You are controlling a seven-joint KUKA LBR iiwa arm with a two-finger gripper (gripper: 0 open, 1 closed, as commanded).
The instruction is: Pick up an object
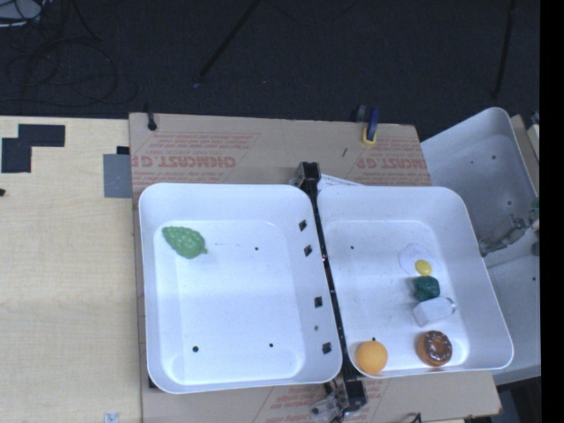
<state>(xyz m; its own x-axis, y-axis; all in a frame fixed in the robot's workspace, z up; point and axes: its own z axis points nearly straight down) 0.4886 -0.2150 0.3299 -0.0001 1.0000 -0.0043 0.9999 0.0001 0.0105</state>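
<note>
The soft, light green leafy piece point(184, 241) lies in the left bin point(159, 342), while the right bin point(480, 324) holds a smooth orange ball point(371, 357) likely to roll and a donut point(434, 348) graspable across its ring.

Two bins sit side by side on the bench point(62, 263). The left bin point(154, 324) holds a leafy piece point(184, 241) at ten o'clock. In the right bin point(480, 307), a ball point(371, 357) lies at seven o'clock, a doughnut point(434, 348) just beside it at three o'clock, and a block point(426, 287) behind the doughnut
</note>
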